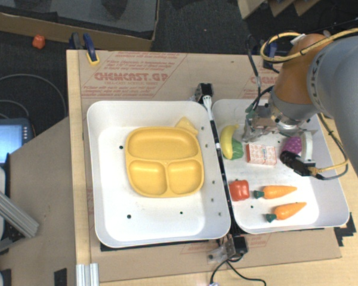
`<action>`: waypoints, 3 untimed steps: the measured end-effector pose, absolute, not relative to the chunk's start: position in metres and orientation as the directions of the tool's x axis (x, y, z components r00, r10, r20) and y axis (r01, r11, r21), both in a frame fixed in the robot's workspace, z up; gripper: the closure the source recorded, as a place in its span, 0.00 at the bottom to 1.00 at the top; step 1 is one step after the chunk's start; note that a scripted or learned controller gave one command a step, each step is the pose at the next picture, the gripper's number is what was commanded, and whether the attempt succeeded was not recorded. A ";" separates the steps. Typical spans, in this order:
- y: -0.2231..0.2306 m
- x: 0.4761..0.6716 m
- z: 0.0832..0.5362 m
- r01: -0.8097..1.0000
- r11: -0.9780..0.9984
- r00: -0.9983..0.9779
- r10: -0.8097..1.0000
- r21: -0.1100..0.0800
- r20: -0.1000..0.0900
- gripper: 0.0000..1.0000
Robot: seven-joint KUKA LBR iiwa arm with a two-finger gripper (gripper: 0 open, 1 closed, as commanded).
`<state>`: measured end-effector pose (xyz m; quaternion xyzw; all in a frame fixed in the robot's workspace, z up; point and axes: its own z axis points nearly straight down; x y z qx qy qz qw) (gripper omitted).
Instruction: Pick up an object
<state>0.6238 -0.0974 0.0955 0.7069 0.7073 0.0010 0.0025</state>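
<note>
Brown protective sheeting with red printed lettering covered the bench [137, 70], and dark flooring surrounded it. Two shallow white bins sat side by side on this surface, separated by a narrow black divider strip.

Camera view, left bin [104, 177]: a yellow divided tray [164, 161] with three compartments lay near the centre of the bin. A small pale yellow piece [188, 124] protruded from behind the upper right corner of the tray.

Camera view, right bin [328, 210]: a yellow-green fruit [230, 143] lay close to the left wall of the bin. Just beside it to the right lay a small white box with red print [262, 154]. A purple item [293, 142] lay further right, partly hidden by the arm hardware. A red pepper [239, 190] lay near the lower left of the bin. Two orange carrots were positioned to its right: the upper carrot [277, 191] and the lower carrot [289, 210], close to each other but apart.

Camera view, arm: the grey arm with its orange band [298, 70] reached in from the right. The gripper [256, 128] was positioned low in the right bin, directly above the white box and near the yellow-green fruit. The finger spacing could not be determined, and no object was visibly held between the fingers.
</note>
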 end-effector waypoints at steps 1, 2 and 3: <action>-0.097 0.624 0.095 1.000 0.001 -0.001 1.000 0.004 -0.003 0.00; -0.098 0.664 0.086 1.000 0.003 -0.003 1.000 -0.020 -0.008 0.00; -0.095 0.603 0.086 1.000 -0.004 0.004 1.000 -0.001 -0.003 0.00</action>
